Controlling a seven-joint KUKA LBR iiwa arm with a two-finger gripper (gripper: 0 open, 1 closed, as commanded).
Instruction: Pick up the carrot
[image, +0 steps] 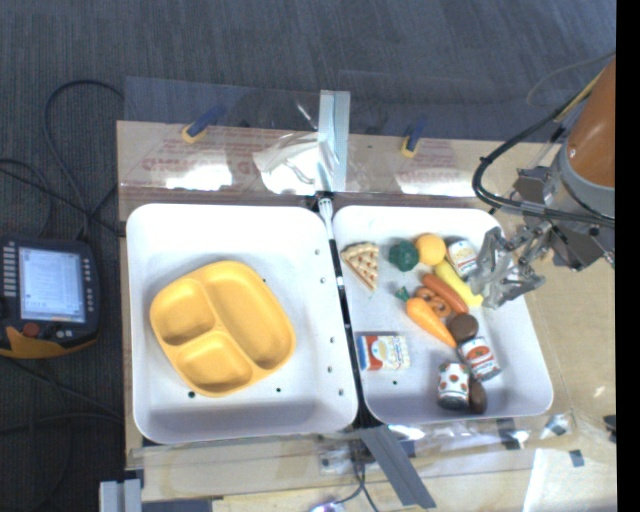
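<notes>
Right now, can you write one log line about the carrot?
orange toy carrot: lying in right white bin | metal two-finger gripper: above bin's right side | carrot not held

The arm (590, 150) reaches in from the right, its pincer (497, 270) angled down-left.

The bench (150, 165) is viewed by one fixed camera mounted above it, angled down at a slant. Both white bins are framed whole: the left bin (140, 330) sits left of centre, the right bin (520, 370) beside it. The arm (590, 150) is seen entering from the right edge. Dark floor is taken in above the bench.
</notes>
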